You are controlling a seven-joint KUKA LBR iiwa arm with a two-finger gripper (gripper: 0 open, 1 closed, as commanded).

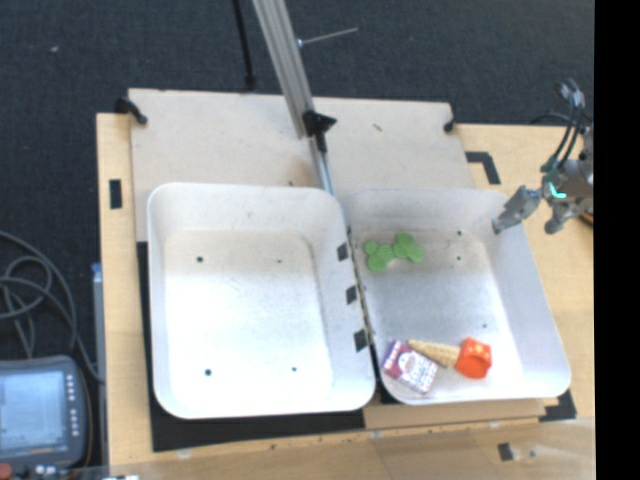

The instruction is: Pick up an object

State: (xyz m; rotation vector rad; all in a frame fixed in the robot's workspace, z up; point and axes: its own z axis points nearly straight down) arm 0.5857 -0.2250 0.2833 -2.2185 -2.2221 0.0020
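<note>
Purple packet (411, 367) label unreadable; beside orange toy (474, 358), right bin (530, 298). Jaws (533, 208) spread, nothing between.

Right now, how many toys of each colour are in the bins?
Green: 1, the green toy in the right bin.
Orange: 1, the orange toy with a tan cone, near the front.
Purple and white: 1, the small packet beside it.
Total: 3, all in the right bin.
</note>
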